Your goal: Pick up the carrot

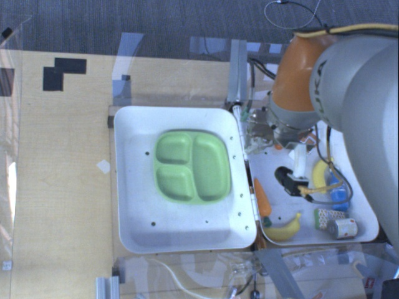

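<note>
The claw [269,136] hangs over the right white bin [368,226]; I cannot tell its state. The slim orange carrot [262,201] lies against that bin's left wall, probably hard to reach.

Light wood tabletop [62,185]. Two shallow white bins sit directly on it, side by side, touching: left bin [134,229] mid-tabletop, right bin [368,226] toward the right edge. Black L-shaped marker [61,73] near the far-left corner.
</note>
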Controlling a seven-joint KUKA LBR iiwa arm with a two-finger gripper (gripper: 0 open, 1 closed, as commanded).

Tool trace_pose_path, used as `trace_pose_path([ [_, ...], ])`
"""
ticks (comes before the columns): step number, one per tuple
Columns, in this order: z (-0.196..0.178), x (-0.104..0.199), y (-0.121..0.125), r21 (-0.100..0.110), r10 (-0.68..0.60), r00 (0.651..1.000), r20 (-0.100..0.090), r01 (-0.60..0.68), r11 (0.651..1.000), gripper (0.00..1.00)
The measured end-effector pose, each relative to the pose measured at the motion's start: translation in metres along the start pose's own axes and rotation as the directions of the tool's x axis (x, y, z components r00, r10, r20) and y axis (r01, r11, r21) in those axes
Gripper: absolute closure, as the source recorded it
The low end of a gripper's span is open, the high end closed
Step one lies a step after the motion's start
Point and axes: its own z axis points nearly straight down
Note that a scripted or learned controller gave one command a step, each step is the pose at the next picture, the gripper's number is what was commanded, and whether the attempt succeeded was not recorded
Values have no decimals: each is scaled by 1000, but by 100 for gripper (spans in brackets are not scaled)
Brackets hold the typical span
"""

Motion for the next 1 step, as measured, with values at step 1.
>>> trace_pose_path([
  [1, -13, -30, 10, 1, 247, 969, 1, -247, 969, 100],
])
